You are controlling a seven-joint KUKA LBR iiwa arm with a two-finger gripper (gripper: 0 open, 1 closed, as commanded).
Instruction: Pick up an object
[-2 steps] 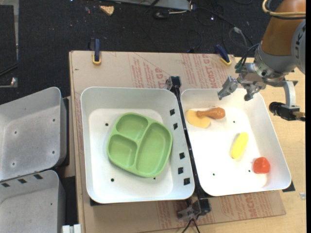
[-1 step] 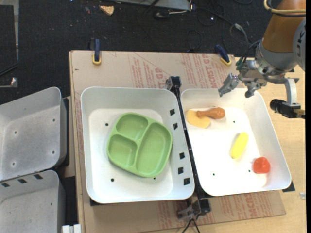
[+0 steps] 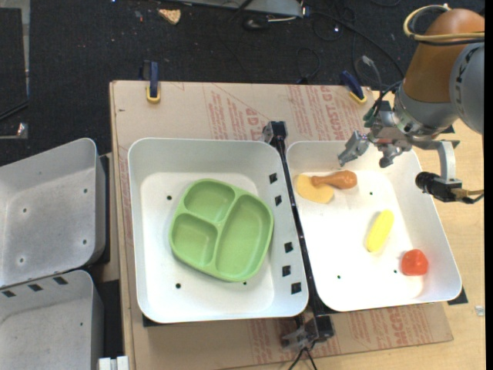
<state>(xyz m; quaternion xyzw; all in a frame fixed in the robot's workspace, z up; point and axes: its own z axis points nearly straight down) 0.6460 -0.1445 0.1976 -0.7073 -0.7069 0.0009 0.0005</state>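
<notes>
In the right bin (image 3: 439, 230) lie three toy foods: an orange chicken drumstick (image 3: 326, 184) near the far left, a yellow piece (image 3: 378, 231) in the middle, and a small red piece (image 3: 414, 262) toward the near right. My gripper (image 3: 370, 151) hangs over the bin's far edge, just above and to the right of the drumstick. Its two fingers are spread apart, with nothing between them.
The left bin (image 3: 154, 284) holds a green divided plate (image 3: 222, 229). A row of black clips runs down the divider between the bins (image 3: 289, 230). Blue clamps (image 3: 153, 80) grip the board's far edge. White trays (image 3: 46, 206) sit off to the left.
</notes>
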